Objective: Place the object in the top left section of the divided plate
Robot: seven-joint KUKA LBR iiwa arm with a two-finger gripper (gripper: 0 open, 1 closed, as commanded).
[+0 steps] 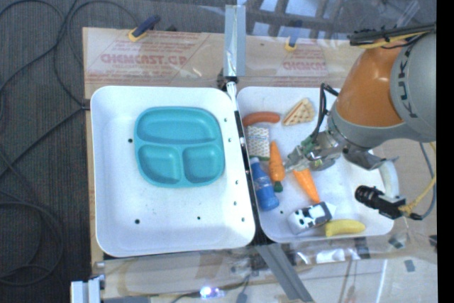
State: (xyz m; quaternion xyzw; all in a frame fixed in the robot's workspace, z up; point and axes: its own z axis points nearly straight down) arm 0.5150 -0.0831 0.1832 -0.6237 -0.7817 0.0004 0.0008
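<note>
The teal divided plate (179, 145) lies in the left bin (113, 223), with one wide section at the back and two smaller ones in front; nothing is in it. My gripper (306, 155) hangs low over the middle of the right bin (369, 227), below the orange wrist band. Its tip is just above the leafy end of an orange carrot (307, 184) and right of a second carrot (276, 161). I see nothing clearly held.
The right bin also holds a sandwich wedge (300, 111), a sausage (261, 118), a small jar (259, 140), a blue bottle (264, 188), a black-and-white cow toy (310, 216) and a banana (345, 227). A metal bracket (235, 39) stands behind the bins.
</note>
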